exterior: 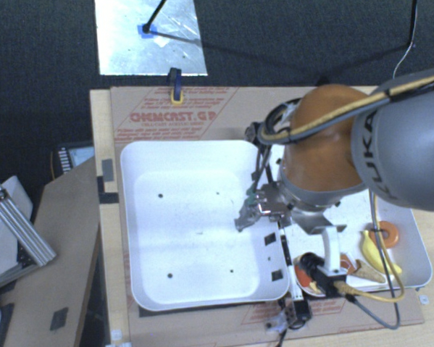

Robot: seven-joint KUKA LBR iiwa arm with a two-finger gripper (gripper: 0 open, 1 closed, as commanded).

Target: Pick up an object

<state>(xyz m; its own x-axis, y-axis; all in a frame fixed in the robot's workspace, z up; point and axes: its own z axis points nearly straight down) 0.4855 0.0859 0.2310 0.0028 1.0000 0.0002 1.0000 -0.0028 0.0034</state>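
Dark carpet surrounds a wooden bench (81, 212) topped with a cardboard sheet (174, 110) printed in red lettering; a shiny metal plate (150, 35) lies on the floor beyond it. Two white bins sit side by side on the cardboard. Left bin (183, 222) shows only bare floor with a few small dark dots. Right bin (417, 260) is mostly covered by the arm; at its near end lie a banana (373, 254), an orange ring (386, 233) just beside it, a tan wedge-like piece (367, 274), and a red-orange object (303, 273) partly hidden behind cabling. Arm (390, 153) enters from the right, grey link over the right bin, orange band (324, 134) above the wrist, wrist angled down and left. Gripper (247, 217) hangs over the right edge of the left bin, near the divide between bins, well apart from the objects. Fingers look close together with nothing between them, though small and blurry, so cannot tell for sure.
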